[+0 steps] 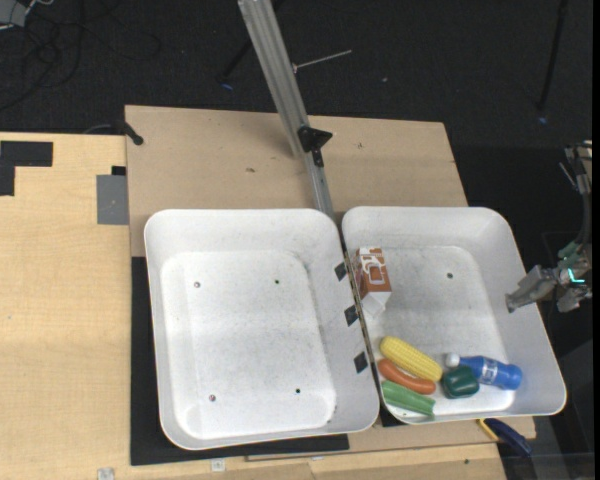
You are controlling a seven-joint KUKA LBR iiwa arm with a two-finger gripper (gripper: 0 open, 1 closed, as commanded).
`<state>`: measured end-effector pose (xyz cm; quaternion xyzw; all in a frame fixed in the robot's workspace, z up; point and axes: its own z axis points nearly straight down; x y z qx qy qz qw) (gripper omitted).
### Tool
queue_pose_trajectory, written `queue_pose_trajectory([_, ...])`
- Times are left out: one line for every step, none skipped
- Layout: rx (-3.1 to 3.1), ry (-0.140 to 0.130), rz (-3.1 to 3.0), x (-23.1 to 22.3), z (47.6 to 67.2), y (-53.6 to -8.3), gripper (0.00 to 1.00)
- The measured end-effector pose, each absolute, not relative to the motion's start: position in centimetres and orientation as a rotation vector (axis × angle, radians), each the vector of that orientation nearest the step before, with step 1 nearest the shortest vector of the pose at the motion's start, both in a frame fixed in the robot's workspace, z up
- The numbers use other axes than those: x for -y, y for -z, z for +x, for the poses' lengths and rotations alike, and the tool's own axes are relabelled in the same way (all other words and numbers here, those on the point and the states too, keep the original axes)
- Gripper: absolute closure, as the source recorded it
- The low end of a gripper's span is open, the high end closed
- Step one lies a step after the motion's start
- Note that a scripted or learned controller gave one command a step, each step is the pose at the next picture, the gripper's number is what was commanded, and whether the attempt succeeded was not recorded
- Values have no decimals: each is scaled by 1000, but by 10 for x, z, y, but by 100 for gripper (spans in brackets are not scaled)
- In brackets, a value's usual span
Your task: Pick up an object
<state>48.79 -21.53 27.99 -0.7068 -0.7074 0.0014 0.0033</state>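
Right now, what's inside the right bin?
In the right bin: a carton against the left wall, then corn, carrot, green pepper, green block and blue bottle clustered at the near edge. Anything beneath them is covered.

Two shallow white plastic bins (242,318) looked matt and faintly speckled. The pale wooden counter (50,268) showed smooth grain. A ribbed grey metal rail (280,78) gleamed dully. The yellow plastic corn cob (411,357) and blue plastic bottle (495,372) looked glossy.

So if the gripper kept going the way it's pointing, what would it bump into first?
The gripper sits at the right bin's right rim and seems to point left, across the bin. Probably bare bin floor first, then the red-and-white packet at the far side. Its height and tilt are hard to judge, so this is a guess.
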Motion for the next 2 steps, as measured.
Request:
queue_pose_trajectory([2217,-2,-2220,216,488,-282,0])
queue_pose_trajectory([2215,-6,-2216,220,489,-219,0])
